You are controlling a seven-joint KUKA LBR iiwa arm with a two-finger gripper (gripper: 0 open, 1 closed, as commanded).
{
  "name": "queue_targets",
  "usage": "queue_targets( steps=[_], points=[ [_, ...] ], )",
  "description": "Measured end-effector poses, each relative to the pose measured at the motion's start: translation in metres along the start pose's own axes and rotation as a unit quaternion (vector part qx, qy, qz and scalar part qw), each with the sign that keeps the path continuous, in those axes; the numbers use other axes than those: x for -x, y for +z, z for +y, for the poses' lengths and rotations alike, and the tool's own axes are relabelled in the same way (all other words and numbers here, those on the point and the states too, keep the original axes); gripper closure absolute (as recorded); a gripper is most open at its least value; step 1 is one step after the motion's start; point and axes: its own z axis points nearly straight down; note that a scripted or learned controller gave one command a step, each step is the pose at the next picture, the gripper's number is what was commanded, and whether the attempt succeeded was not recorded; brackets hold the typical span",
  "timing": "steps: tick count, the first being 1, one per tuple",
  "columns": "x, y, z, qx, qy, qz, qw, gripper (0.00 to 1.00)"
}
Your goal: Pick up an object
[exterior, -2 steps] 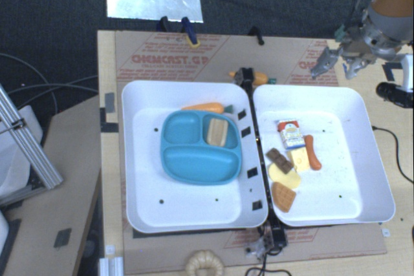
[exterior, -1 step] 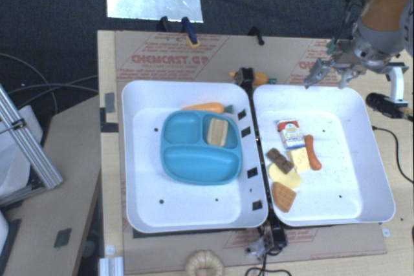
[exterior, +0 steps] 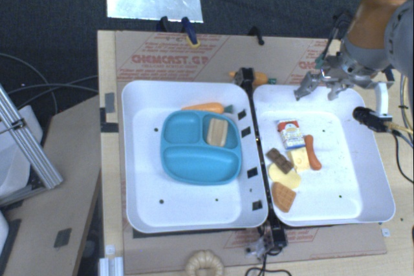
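The worktop (exterior: 162,52) carries two white bins side by side. The left bin (exterior: 145,203) holds a blue tray (exterior: 187,158) with a tan block (exterior: 217,132) in its 2 o'clock compartment; an orange carrot (exterior: 206,107) lies just beyond the tray at 12 o'clock. The right bin (exterior: 362,197) holds the likely targets, clustered toward its 9 o'clock side: a red-and-blue packet (exterior: 290,134), a sausage (exterior: 312,152) beside it, a yellow cheese piece (exterior: 299,159), a brown bar (exterior: 279,160), a pale slice (exterior: 286,176) and a waffle (exterior: 283,196) at 6 o'clock.

The arm (exterior: 378,19) comes in from 3 o'clock, and the gripper (exterior: 321,86) hangs over the right bin's 12 o'clock rim, well apart from the cluster. Its jaws look spread, with nothing between them.

The main risk is the crowding. The cheese, bar, slice and sausage touch or overlap, so a descent there could catch two pieces or push them apart and close on nothing. The flat pieces lie low against the bin floor, so the jaws may slide over them. A straight drop from here would probably strike the rim. The packet, thicker and a little apart, seems the safest pick.
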Motion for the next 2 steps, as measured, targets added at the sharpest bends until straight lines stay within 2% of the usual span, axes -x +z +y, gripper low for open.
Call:
queue_targets(
  steps=[2],
  points=[
    [0.006, 0.104, 0.008, 0.0, -0.001, 0.0, 1.0, 0.0]
  ],
)
